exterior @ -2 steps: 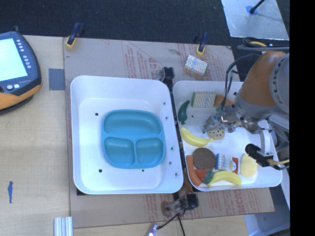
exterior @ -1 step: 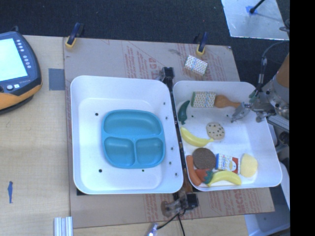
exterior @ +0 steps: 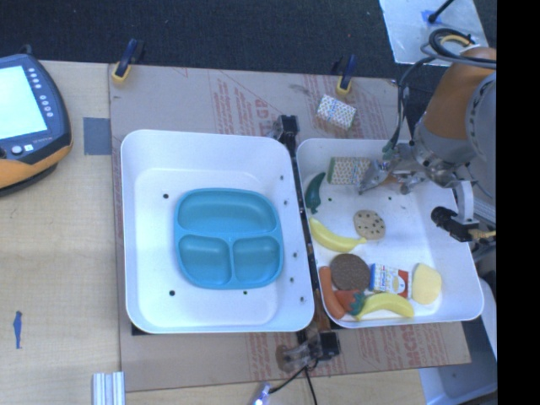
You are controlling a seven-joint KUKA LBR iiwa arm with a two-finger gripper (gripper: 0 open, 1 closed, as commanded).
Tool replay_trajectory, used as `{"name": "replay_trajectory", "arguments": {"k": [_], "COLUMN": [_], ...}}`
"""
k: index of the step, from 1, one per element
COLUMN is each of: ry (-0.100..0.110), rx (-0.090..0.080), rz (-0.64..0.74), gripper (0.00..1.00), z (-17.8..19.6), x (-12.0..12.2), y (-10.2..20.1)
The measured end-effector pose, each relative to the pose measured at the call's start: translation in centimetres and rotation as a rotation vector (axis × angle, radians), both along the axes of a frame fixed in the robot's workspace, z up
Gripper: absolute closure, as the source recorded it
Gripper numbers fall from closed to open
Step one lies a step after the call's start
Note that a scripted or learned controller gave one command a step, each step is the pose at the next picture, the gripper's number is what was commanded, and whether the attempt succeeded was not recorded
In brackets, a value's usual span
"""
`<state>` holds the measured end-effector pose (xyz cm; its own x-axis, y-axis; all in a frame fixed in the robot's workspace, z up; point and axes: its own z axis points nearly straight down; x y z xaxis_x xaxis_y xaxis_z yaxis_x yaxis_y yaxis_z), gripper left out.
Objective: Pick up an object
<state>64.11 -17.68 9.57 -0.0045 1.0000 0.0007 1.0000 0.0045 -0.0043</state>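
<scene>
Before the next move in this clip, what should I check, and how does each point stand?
1. Pincer over the right bin: ok.
2. Object between its fingers: cannot tell.
3. Nearest target, the patterned block, lies beside the pincer: ok.
4. Cookie lies apart from its neighbours: ok.
5. Bananas, brown disc and carton crowd the bin's near side: not ok for a clean grasp.

I see a wooden bench covered at centre frame by a brown cardboard sheet. On the sheet sit the left white bin and the right white bin, side by side. A small patterned block lies on the sheet above the right bin. A control pendant rests at the upper left of the frame.
</scene>
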Motion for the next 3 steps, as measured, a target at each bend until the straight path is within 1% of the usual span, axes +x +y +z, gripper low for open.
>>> {"name": "replay_trajectory", "arguments": {"k": [1, 2, 3], "ry": [-0.003, 0.0, -0.001], "rx": [0.0, -0.001, -0.002], "rz": [0.0, -0.001, 0.002], "gripper": [0.0, 0.0, 0.0], "z": [0.4, 2.9, -0.4], "x": [1.5, -6.0, -3.0], "y": [2.5, 0.4, 7.8]}}
